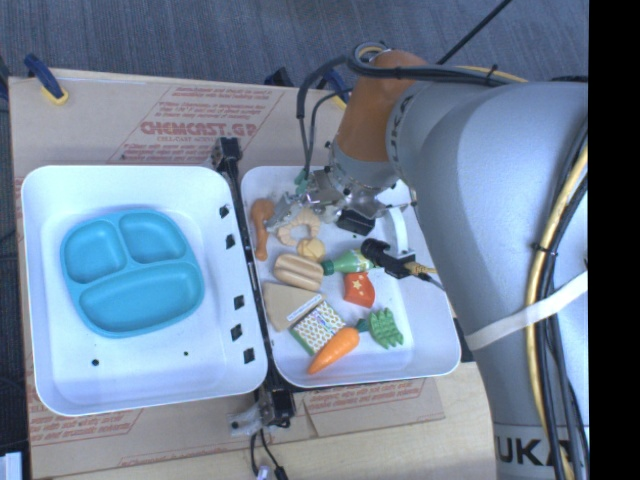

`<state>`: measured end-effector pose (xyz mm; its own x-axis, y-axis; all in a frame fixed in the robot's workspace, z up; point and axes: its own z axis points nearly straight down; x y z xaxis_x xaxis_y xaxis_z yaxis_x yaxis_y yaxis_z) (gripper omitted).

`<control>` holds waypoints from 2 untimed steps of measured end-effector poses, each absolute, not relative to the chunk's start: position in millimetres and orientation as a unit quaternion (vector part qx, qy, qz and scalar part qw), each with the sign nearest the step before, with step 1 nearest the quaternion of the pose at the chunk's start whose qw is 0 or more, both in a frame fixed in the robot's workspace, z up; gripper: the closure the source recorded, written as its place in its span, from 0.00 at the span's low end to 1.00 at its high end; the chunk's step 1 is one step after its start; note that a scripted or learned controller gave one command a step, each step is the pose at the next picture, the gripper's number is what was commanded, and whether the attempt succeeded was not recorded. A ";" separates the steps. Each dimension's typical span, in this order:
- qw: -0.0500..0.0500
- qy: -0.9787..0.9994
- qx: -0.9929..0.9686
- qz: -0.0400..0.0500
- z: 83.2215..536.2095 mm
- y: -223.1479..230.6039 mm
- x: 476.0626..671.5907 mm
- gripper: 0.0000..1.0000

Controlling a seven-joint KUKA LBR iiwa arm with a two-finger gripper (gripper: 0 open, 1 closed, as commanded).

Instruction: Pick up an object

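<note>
Grey KUKA arm looms nearest lens, "UKA" legible at base. Right bin holds toy food; left bin holds blue divided plate. Gripper low over bin's far-left corner, peanut-shaped piece just below; finger state unclear. Cardboard under bins on worktop reads "CHEMCAST GP".

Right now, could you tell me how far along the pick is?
Reaching looks done: the end effector is down in the right bin among the toy food, near the pale piece. Nothing is visibly lifted. Gripping and raising an object remain; the carrot lies untouched.
</note>
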<state>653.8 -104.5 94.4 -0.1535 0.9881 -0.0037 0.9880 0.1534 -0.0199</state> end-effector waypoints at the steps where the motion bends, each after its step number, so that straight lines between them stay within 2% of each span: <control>1: -0.003 -0.821 -0.571 0.006 95.8 -103.0 656.7 0.00; 2: 0.003 -0.776 -0.631 0.008 94.5 -103.8 654.4 0.00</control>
